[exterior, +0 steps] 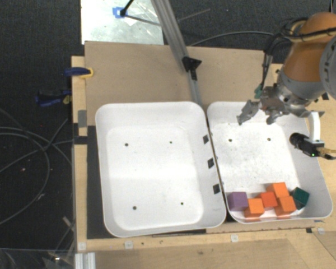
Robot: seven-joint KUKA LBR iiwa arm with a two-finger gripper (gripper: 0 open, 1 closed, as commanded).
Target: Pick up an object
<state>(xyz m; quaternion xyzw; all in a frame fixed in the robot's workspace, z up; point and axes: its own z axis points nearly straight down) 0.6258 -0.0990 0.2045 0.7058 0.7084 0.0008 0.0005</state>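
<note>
Nearest the camera, the blocks crowd the front edge of the right bin (252,150): a purple cube (237,200), several orange blocks (271,199) touching one another, and a dark green block (300,196) at the corner. The left bin (151,167) sits beside it on the tabletop (134,72). Farther back, the gripper (261,112) hangs over the right bin's far end, well apart from the blocks, its fingers spread wide with nothing between them. Behind it rises the grey and orange arm (313,43).
</note>
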